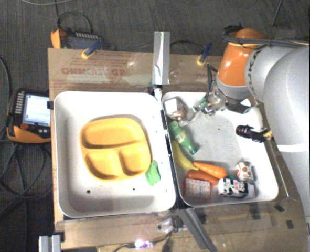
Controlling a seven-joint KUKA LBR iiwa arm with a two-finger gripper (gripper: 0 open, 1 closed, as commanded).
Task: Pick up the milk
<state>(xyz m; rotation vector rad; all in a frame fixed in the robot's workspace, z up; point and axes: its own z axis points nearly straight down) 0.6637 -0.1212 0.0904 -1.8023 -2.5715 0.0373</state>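
White bins side by side from my one overhead camera. Left bin (65, 193) has a yellow tray (115, 147) with three compartments; a green thing (153, 173) lies just off the tray's lower right corner. Right bin (265, 190): the milk (233, 188), a small cow-print carton, lies on its side near the bottom edge, with a red-white can (244, 170) touching it above. Left of the milk is a red pack (198, 187), then a carrot (211, 168), banana (182, 160), green bottle (183, 139). The gripper (203, 107) sits at the top of the right bin, well apart from the milk. I can't tell the pincer's state, too blurred.
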